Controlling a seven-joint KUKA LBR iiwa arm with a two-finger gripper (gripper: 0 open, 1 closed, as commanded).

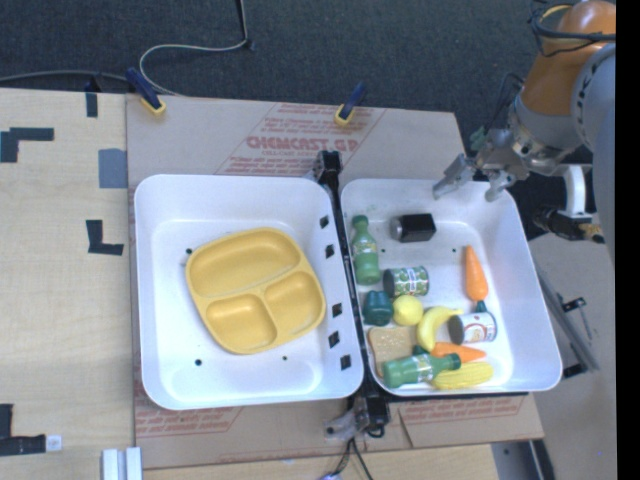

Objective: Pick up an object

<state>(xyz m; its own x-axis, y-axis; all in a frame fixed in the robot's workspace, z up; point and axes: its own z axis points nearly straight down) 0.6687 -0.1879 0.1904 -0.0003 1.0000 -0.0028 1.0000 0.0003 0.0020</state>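
My gripper (470, 180) hangs above the far right rim of the right bin (530, 268), fingers spread open with nothing between them. Below it in that bin lie a black block (413, 227), a green bottle (365, 251), a green can (406, 281), an orange carrot (475, 274), a teal cup (377, 307), a lemon (406, 311), a banana (437, 325), a small can (478, 327), a second green bottle (418, 370) and a corn cob (462, 375).
The left bin (160, 298) holds a yellow divided plate (255, 289). Both bins rest on a cardboard sheet (240, 143) held by blue and yellow clamps. A cable runs across the dark floor behind.
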